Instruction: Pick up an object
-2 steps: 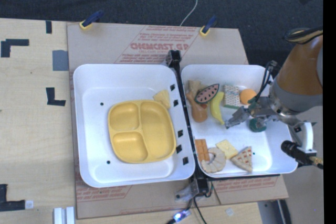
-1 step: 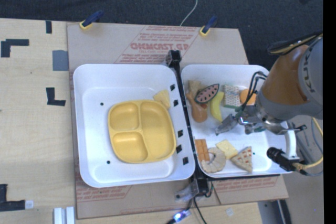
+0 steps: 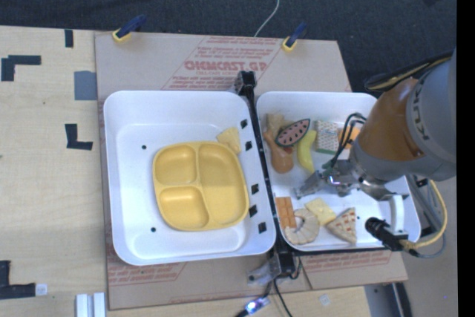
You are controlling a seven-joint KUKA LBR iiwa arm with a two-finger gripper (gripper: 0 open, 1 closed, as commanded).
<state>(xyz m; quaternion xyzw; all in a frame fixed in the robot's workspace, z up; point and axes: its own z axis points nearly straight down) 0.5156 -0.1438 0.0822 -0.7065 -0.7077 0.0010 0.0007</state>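
Observation:
My gripper (image 3: 315, 185) is low in the right bin (image 3: 386, 104), reaching in from the right, its grey tip just above a pale cheese wedge (image 3: 320, 210) and below a yellow banana (image 3: 306, 152). Nothing shows in its grasp. Around it lie a watermelon slice (image 3: 292, 133), a tan sausage (image 3: 280, 152), a green-edged cracker (image 3: 327, 136), a pizza slice (image 3: 344, 226), a round bagel (image 3: 302, 227) and an orange strip (image 3: 284, 213).
The left bin (image 3: 122, 159) holds a yellow divided plate (image 3: 200, 185) with a small yellow wedge (image 3: 230, 137) beside its far right corner. A black divider (image 3: 256, 159) runs between the bins. The arm's orange band (image 3: 390, 130) and cables cover the right bin's right side.

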